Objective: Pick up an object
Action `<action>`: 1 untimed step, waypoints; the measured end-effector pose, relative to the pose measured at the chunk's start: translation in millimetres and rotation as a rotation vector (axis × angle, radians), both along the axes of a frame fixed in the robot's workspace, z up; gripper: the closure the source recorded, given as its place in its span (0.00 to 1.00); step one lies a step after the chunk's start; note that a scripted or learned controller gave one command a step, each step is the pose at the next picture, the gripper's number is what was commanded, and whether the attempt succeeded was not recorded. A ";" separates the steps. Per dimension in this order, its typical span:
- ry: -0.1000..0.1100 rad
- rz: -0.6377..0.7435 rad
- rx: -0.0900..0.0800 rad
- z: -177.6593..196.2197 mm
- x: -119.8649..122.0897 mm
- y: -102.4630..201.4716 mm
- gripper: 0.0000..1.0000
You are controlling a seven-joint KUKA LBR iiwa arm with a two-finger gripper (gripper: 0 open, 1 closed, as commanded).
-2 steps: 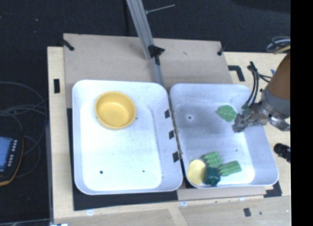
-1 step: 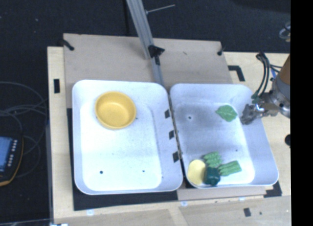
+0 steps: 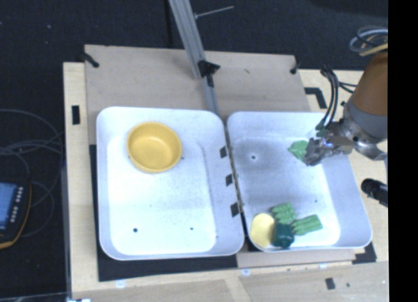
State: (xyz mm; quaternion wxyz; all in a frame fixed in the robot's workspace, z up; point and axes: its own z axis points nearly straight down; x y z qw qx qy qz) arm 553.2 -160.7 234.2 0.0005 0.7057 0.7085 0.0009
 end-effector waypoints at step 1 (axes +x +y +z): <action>0.001 0.001 0.000 -5.5 13.7 58.4 1.00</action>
